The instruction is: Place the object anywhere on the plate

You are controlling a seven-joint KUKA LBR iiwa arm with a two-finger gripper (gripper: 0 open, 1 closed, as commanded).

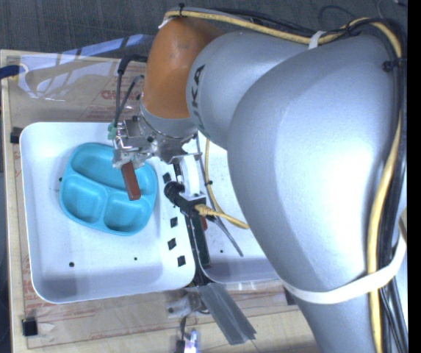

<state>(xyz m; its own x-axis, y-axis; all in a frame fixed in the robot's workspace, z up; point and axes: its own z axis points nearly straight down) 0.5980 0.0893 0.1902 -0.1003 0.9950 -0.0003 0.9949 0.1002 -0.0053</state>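
Note:
A blue plate (100, 193) with three compartments lies in the left white bin (70, 271). My gripper (127, 155) hangs over the plate's right rim, coming down from the orange-banded wrist. A small reddish-brown block (131, 182) sits between its fingers, pointing down and slightly right, over the plate's right edge. The block's lower end is close to the plate surface; whether it touches I cannot tell.
The big grey arm (306, 145) covers most of the right bin (232, 271). A black divider bar with cables (192, 226) runs between the two bins. The bench's left edge holds clear plastic sheeting (63, 72).

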